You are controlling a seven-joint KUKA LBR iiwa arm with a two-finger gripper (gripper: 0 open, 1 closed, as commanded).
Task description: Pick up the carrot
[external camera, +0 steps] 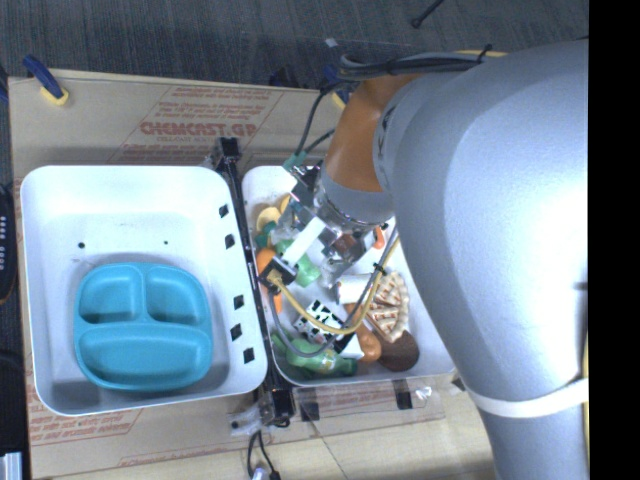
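The carrot (265, 262) shows as a small orange piece against the left wall of the right bin (436, 366), partly covered by other items. My gripper (322, 268) is lowered into the middle of that bin, just right of the carrot, among the toy foods. Its tips are hidden by the wrist and the clutter. No carrot is visible in its grasp. The grey arm with its orange band (355, 143) covers most of the bin's right side.
The left bin (50, 228) holds a blue sectioned plate (145, 325). In the right bin lie a waffle (389, 306), a brown round piece (399, 353), an orange-brown sausage shape (370, 344), a green item (322, 364) and a yellow piece (268, 216).
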